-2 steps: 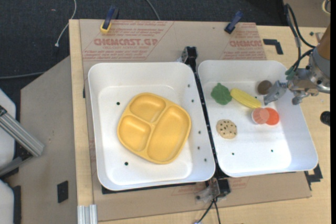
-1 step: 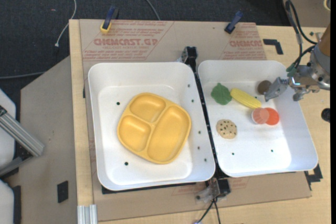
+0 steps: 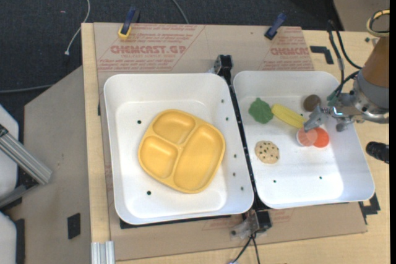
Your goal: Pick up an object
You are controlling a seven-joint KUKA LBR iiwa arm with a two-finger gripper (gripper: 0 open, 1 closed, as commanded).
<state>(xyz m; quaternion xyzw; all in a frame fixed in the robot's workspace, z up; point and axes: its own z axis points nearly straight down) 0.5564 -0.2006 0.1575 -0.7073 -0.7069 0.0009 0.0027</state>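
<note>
Hovering low over the right bin (image 3: 346,191), the gripper (image 3: 326,122) sits just above the orange-red round piece (image 3: 314,137), its two fingers splayed apart, one (image 3: 312,119) reaching down-left toward that piece and the other to the right at the bin's edge, and nothing sits between them. Jaws wide, then, and no grip on anything. Look at the cluster around it: a yellow banana-shaped piece (image 3: 287,114) lies just left of the near finger, a green leafy lump (image 3: 261,110) touches the banana's far end, a brown ball (image 3: 311,101) rests near the back, and a speckled cookie (image 3: 267,151) lies a bit forward, apart from the rest. Over in the left bin (image 3: 117,96), a yellow divided plate (image 3: 181,149) lies flat in the middle, three compartments facing up.
</note>
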